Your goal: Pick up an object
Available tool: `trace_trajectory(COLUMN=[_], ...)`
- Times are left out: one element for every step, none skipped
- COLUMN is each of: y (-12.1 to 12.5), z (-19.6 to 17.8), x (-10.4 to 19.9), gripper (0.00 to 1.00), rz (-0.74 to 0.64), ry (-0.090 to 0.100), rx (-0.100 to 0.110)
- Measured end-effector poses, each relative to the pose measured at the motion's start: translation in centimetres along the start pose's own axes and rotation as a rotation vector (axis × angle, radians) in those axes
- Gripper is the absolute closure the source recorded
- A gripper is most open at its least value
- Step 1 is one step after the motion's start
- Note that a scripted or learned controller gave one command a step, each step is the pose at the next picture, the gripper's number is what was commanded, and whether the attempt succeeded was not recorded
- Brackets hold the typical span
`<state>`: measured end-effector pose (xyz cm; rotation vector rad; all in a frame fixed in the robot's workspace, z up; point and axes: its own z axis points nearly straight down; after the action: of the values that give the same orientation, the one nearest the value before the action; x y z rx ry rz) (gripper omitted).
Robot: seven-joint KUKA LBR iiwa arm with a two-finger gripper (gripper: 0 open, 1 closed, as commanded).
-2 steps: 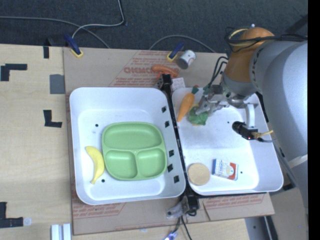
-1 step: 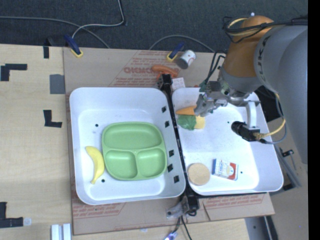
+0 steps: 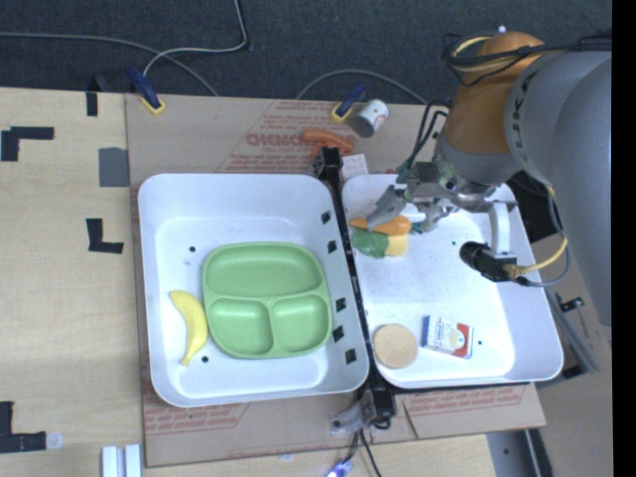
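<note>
Two shallow white bins sit side by side on the tabletop (image 3: 60, 266), over a sheet of brown cardboard (image 3: 268, 137). The left bin (image 3: 169, 207) holds a green divided tray (image 3: 266, 298) with three compartments, and a yellow banana (image 3: 191, 324) lies just beside the tray's left edge. In the right bin (image 3: 527, 346), near the front wall, a round tan disc (image 3: 396, 345) lies just beside a small white, blue and red box (image 3: 447, 336). At the upper left of that bin, close to the divider between the bins, a small cluster of toy food (image 3: 380, 238) in green, yellow and orange rests on the floor. The grey arm (image 3: 556, 117) with its orange band (image 3: 487, 97) comes in from the right, and the pincer (image 3: 405, 207) is down over that cluster, its grey finger (image 3: 386, 205) slanting toward the orange piece. Whether the pincer is parted or closed on anything I cannot tell, since the pieces and the metal overlap. A black fitting with a yellow cable (image 3: 492, 259) hangs over the middle of the right bin. Beyond the bins, blue clamps (image 3: 147, 89) and a small grey cylinder (image 3: 370, 117) lie on the cardboard.
</note>
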<state>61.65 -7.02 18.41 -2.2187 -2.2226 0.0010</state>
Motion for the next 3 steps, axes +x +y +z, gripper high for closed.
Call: trace_trajectory(y=[2.4,2.7,-2.5], z=[9.8,8.3,-0.1], x=[-2.6,-2.7,5.1], gripper=[0.0,1.0,1.0], rz=[0.001,0.0,-0.001], ry=[-0.002,-0.003,0.0], rx=[-0.004,-0.012,-0.001])
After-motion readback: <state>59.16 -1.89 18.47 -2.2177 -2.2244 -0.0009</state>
